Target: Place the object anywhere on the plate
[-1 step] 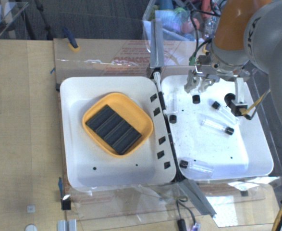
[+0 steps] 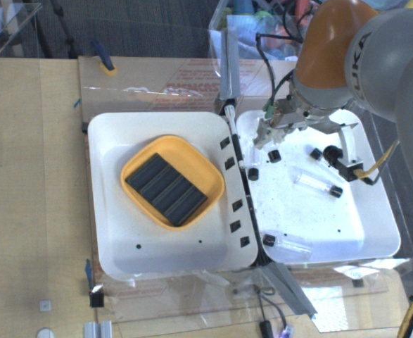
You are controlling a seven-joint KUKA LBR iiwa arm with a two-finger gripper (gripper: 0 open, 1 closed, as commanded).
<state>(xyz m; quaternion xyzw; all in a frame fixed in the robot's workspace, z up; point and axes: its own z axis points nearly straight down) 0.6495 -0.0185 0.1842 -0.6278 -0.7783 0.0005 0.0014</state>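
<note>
Camera view: two white bins were seen side by side on the worktop (image 2: 23, 189). In the left bin (image 2: 107, 189), toward 9 o'clock, a yellow plate (image 2: 172, 146) was set at a slant, and a dark ribbed slab (image 2: 167, 186) was laid flat on it, within its rim.

The gripper (image 2: 266, 134) was held over the right bin (image 2: 375, 217), at that bin's 11 o'clock corner, well apart from the plate; whether it was open or closed could not be told, and nothing was seen held in it. A small black piece (image 2: 274, 155) was lying just beside it at 6 o'clock. A clear tube (image 2: 317, 182) with a black cap was lying near the middle of the right bin, and a second clear tube (image 2: 288, 244) at 7 o'clock, along the rim.
</note>
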